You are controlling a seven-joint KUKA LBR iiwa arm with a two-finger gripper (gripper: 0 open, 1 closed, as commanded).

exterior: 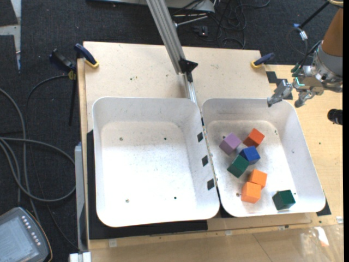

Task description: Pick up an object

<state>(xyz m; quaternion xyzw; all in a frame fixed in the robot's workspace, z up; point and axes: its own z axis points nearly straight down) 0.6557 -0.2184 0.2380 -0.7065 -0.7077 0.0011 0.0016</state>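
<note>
Several small cubes lie in the right bin [303, 156]: a purple cube [230, 143], a red-orange cube [253, 137], a blue cube [251, 154], a dark green cube [238, 166], two orange cubes [258, 177] [251, 192], and a green cube [283, 199] near the front right corner. My gripper [289, 95] hangs over the bin's far right rim, well apart from the cubes. It is open, with nothing between its fingers [276, 94].
The left bin [144, 160] sits beside the right one, divided from it by their touching rims. A slanted metal pole [166, 26] rises from the bench behind the bins. Clamps [86, 56] [263, 60] mark the bench's far corners.
</note>
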